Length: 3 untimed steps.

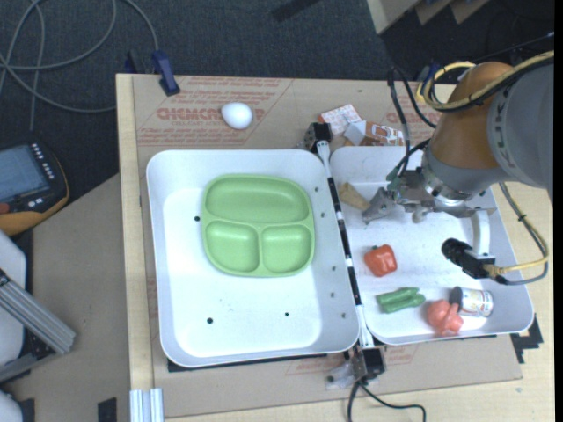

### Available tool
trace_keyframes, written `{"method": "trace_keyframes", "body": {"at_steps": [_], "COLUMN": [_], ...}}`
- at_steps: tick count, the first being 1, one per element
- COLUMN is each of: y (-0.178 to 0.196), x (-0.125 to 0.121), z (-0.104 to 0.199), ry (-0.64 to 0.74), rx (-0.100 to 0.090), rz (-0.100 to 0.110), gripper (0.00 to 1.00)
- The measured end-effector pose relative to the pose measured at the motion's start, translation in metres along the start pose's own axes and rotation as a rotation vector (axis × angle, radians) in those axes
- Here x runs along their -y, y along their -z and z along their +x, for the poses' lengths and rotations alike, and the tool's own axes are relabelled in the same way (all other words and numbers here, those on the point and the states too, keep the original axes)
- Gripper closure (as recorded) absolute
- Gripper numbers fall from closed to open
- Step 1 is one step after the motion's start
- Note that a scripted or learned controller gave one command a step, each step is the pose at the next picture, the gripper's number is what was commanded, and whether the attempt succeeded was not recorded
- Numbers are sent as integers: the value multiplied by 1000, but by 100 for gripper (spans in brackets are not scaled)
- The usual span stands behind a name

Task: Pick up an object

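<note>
The green divided plate lies in the left bin. Right of that plate, in the right bin, lie a red pepper, a green pod, a pink toy and a small jar. The gripper hangs above the pepper, holding nothing; whether its fingers are spread, I cannot tell. Likely the approach step: next it must descend squarely over one object.

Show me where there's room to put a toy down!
The left bin has bare floor below and left of the green plate. The right bin is crowded: red pepper, green pod, pink toy and the gripper above them.
</note>
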<state>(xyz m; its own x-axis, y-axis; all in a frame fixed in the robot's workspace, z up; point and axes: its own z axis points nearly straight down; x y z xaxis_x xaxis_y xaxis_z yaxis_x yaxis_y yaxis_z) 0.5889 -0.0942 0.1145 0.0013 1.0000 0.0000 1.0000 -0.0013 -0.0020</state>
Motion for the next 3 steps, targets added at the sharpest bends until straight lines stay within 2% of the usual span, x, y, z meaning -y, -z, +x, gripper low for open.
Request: {"method": "trace_keyframes", "body": {"at_steps": [1, 2, 3], "y": [-31, -30, -20], "x": [53, 76, 74], "z": [3, 0, 0], "ry": [0, 0, 0], "rx": [-1, -1, 0], "rz": [1, 0, -4], "gripper": [0, 0, 100]}}
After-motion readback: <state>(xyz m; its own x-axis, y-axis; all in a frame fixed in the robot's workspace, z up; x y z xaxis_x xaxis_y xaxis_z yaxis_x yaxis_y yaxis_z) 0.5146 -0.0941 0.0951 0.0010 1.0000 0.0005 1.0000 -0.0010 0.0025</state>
